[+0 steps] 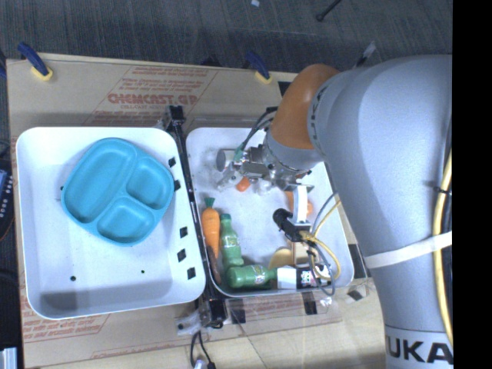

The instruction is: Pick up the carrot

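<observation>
The carrot (210, 226) is orange with a small green top. It lies lengthwise against the left wall of the right bin (201, 146), its green end pointing to the back. My gripper (234, 176) hangs low over the back part of that bin, up and to the right of the carrot and apart from it. A small orange piece (243, 184) shows right at the gripper's tip; whether it is held cannot be made out. The grey arm with its orange band (296, 118) covers the bin's right side.
Beside the carrot stands a green bottle (229, 242), and another green bottle (250, 276) lies along the front wall. An orange-and-white item (300, 203), a tan piece (282, 254) and a white box (295, 277) sit to the right. The left bin (46, 283) holds a blue divided plate (118, 189).
</observation>
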{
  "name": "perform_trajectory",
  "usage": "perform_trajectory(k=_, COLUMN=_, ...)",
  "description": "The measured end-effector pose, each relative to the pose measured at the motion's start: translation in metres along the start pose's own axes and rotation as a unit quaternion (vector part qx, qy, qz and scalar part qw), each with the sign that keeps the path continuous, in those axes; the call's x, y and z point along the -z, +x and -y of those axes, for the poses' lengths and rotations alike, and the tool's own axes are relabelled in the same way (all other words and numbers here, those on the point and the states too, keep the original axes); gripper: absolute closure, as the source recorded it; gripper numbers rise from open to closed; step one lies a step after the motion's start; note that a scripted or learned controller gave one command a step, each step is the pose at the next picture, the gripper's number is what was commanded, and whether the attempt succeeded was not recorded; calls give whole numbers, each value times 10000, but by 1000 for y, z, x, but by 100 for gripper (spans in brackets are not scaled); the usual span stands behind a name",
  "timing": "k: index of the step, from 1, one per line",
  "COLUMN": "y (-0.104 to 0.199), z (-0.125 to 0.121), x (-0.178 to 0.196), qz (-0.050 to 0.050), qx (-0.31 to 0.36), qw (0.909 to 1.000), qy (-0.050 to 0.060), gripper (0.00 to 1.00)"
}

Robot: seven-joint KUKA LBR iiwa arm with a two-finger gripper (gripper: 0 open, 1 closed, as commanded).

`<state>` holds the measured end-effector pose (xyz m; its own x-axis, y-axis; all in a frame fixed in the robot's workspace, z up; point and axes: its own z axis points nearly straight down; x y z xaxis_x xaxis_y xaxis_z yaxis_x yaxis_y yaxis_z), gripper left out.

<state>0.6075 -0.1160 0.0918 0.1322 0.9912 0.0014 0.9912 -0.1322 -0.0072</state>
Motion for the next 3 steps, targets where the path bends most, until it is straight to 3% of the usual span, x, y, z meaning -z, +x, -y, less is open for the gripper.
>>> perform_trajectory(k=1, y=17, z=37, x=-1, qz=-6, qx=-1148, qw=9934, qy=27, gripper=0)
perform_trajectory(k=2, y=18, z=37, x=8, qz=-21, qx=-1115, qw=9938, qy=58, gripper=100)
perform_trajectory(k=3, y=136, z=40, x=103, qz=-20, qx=-555, qw=9985, qy=-24, gripper=100)
